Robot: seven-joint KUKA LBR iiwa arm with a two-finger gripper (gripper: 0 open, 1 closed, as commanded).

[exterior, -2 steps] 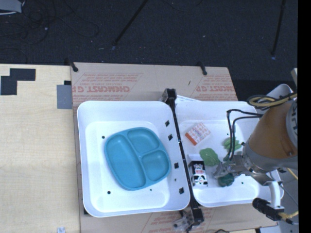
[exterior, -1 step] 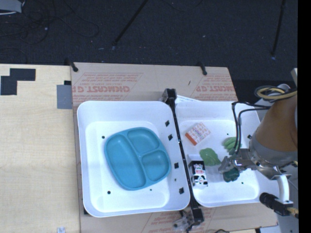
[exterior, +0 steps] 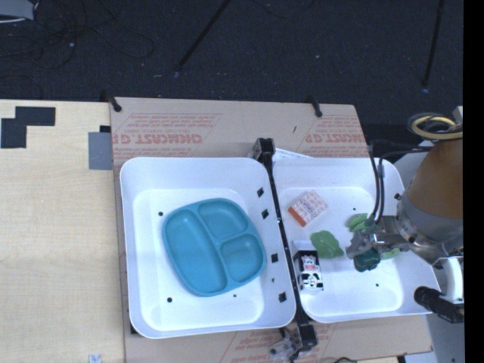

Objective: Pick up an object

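Sitting side by side on the bench: two white bins. Lying in the left bin [exterior: 144,203]: one blue divided tray [exterior: 213,245]. Lying in the right bin [exterior: 344,301]: one orange-and-white packet [exterior: 308,207], one green piece [exterior: 327,243], one black-and-white block [exterior: 308,271], one dark teal object [exterior: 367,261]. Hovering over the teal object: gripper [exterior: 368,246], opening impossible to tell. Crowding just beside it: another green scrap [exterior: 357,222].

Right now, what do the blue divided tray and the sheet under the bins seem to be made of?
Blue divided tray: probably moulded plastic; uniform colour, rounded compartment walls, soft sheen.
Sheet under the bins: looks like cardboard; matte brown, with red printed lettering.
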